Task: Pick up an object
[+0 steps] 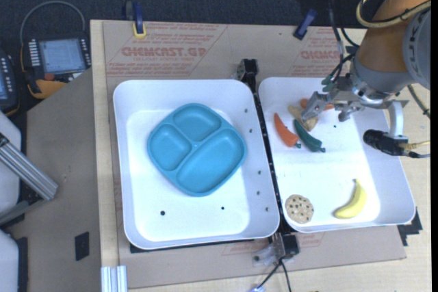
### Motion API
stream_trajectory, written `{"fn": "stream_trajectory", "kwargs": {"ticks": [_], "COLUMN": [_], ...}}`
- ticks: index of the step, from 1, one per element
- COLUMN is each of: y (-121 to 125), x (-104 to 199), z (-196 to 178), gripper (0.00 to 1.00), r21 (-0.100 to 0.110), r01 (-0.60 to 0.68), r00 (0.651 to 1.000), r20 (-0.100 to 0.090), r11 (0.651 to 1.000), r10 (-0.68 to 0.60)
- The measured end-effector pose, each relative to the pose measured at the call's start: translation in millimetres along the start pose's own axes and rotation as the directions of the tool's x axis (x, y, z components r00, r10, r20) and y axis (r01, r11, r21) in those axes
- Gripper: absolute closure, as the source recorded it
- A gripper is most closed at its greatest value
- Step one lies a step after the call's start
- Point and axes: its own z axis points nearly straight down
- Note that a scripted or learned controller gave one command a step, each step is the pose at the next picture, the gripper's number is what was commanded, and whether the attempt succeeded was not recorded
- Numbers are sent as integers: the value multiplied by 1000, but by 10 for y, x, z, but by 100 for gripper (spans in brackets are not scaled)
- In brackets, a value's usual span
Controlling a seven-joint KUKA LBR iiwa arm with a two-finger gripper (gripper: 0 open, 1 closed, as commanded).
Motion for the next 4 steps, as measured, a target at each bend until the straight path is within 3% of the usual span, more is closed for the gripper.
{"fn": "stream_trajectory", "kwargs": {"ticks": [1,2,3,4], "y": [16,8,9,-25], "x": [-4,-40,-38,488], "z": [-141,-777,-609,-715], "gripper": [100,100,100,100], "r21": [-8,-13,-4,-5], "r01": [-1,0,0,6], "r00": [1000,1000,1000,1000], "r20": [2,4,1,-1], "r11": [1000,1000,1000,1000], "r10": [1,0,0,-6]}}
